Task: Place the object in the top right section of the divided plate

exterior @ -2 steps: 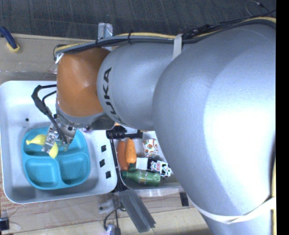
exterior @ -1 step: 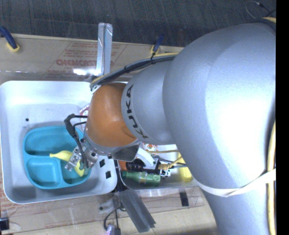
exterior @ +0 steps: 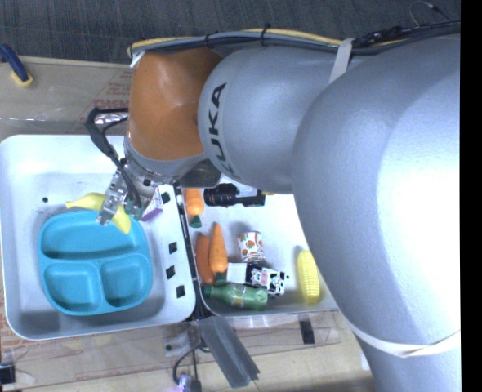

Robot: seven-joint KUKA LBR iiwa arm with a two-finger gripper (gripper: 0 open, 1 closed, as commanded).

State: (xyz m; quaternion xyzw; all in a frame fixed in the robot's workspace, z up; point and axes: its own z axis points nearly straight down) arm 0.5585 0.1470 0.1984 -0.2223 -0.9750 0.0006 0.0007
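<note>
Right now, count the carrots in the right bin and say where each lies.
2 clearly. One carrot lies mid-bin beside the left wall; a shorter carrot sits above it, near the arm. Orange behind the first may be another; the arm may hide more.

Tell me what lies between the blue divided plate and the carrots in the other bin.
In the camera view, the bins' two white side walls lie between the blue plate and the carrots.

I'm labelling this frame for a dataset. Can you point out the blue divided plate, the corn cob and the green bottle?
blue divided plate [exterior: 86, 247], camera view, floor of its large section.
corn cob [exterior: 308, 275], camera view, middle of the cob.
green bottle [exterior: 239, 296], camera view, middle of its body.
</note>
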